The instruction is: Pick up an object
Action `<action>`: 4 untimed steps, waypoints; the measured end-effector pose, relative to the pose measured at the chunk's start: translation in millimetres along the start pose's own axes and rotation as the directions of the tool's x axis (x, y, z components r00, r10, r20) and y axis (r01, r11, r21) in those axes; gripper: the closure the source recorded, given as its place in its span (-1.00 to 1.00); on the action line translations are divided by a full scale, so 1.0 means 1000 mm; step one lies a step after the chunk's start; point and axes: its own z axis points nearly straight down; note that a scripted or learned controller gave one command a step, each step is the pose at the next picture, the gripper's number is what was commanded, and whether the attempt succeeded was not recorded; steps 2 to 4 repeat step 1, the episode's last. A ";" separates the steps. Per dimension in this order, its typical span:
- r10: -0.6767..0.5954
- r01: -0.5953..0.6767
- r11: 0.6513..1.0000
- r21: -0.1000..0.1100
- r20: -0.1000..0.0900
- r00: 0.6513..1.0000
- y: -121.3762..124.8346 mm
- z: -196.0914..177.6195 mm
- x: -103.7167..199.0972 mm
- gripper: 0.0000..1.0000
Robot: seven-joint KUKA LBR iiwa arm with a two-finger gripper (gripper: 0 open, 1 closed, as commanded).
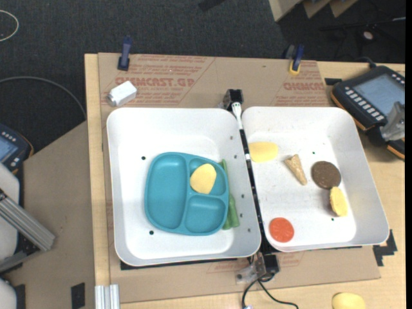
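The right bin [341, 124] holds several small items: a pale yellow piece [263, 151] at its left wall, a tan cone-shaped piece [297, 168], a brown round piece [326, 174], a yellow piece [338, 202] below it, and an orange-red disc [281, 229] near the front. In the left bin [129, 134] lies a blue divided plate [185, 193] with a yellow piece [203, 179] in its upper right compartment. A green strip [230, 208] lies along the plate's right side.
A handheld controller [373, 98] lies at the bench's right edge. A small white block [122, 93] sits behind the left bin. Two clamps [125, 53] [296, 59] hold the cardboard's far edge. A yellow object [347, 300] lies at the bench's front right.
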 end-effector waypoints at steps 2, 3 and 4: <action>-0.008 0.008 1.000 -0.025 0.005 1.000 0.037 -0.099 0.030 1.00; -0.008 0.008 1.000 -0.025 0.005 1.000 0.037 -0.099 0.030 1.00; -0.008 0.008 1.000 -0.025 0.005 1.000 0.037 -0.099 0.030 1.00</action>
